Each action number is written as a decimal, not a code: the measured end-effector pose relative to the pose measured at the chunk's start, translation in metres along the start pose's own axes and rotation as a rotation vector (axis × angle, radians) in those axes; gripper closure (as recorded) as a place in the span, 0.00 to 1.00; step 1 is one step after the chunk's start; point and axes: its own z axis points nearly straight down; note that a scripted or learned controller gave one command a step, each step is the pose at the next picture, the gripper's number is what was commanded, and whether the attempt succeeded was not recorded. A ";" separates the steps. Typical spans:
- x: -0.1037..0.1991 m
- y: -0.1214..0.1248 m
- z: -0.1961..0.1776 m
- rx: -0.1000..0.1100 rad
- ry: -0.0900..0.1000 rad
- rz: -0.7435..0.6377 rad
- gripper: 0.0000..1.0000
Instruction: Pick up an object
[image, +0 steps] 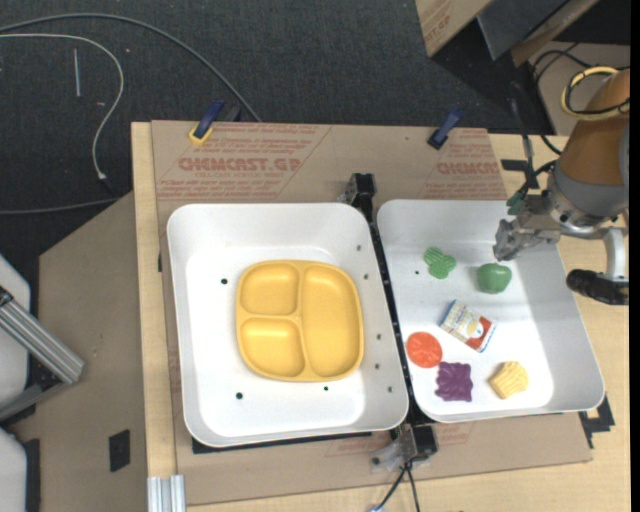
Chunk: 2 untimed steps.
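Observation:
The right white bin (560, 330) holds several small objects: a green leafy toy (438, 263), a green round piece (492, 277), a small white and blue packet (467, 325), a flat red-orange disc (424, 349), a purple grape-like toy (454, 381) and a yellow ridged piece (509, 379). My gripper (508, 245) hangs at the bin's upper right, just above the green round piece and slightly to its right. Nothing shows between its fingers. The grey arm with its orange band reaches in from the right edge.
The left white bin (200, 240) carries a yellow three-compartment tray (300, 320). Both bins rest on a cardboard sheet (300, 150) held by blue clips. A black divider post (360, 187) stands between the bins at the back. A cable lies on the dark floor at upper left.

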 end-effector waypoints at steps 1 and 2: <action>0.005 -0.007 -0.052 -0.005 -0.002 0.000 1.00; 0.005 -0.005 -0.106 -0.005 -0.002 -0.001 1.00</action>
